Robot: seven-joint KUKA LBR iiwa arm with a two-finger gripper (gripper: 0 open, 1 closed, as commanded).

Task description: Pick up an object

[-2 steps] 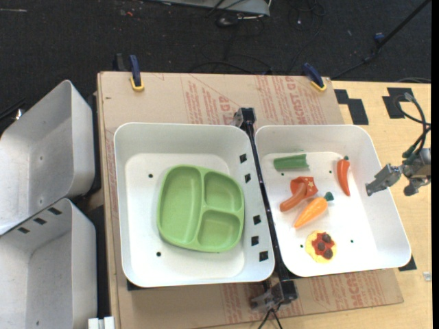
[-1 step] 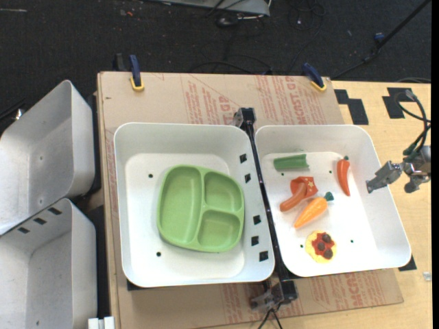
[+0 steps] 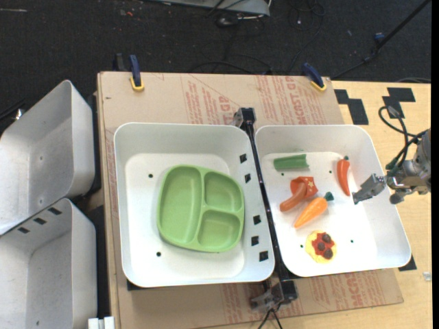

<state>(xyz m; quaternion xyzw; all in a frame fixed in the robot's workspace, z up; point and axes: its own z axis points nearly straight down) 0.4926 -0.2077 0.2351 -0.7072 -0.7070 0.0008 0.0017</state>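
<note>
Over to the right side of the bench: grey arm's two-finger gripper (image 3: 376, 189) hovering at the right wall of the right-hand shallow white bin (image 3: 363, 242), pointing inward and down toward the left. Open or closed? Cannot tell from this high slant.

Plenty to choose from in that bin. Nearest the gripper, a slim red-orange toy pepper (image 3: 343, 175), lying roughly upright in the view, just beside the gripper tip but apart from it. Further left, a short green block (image 3: 291, 162) near the back wall. Below that, a red toy piece with a yellow mark (image 3: 302, 187), touching or almost touching an orange toy carrot (image 3: 311, 211) lying at a slant. Toward the front, a small yellow disc with dark red toppings (image 3: 321, 245), off on its own.

In the left-hand shallow white bin (image 3: 122, 184), a light green plastic plate with three compartments (image 3: 201, 209), flat in the middle.

Both bins sitting on a brown cardboard sheet (image 3: 178, 98), held by blue clamps (image 3: 136, 70) at the back edge.
</note>
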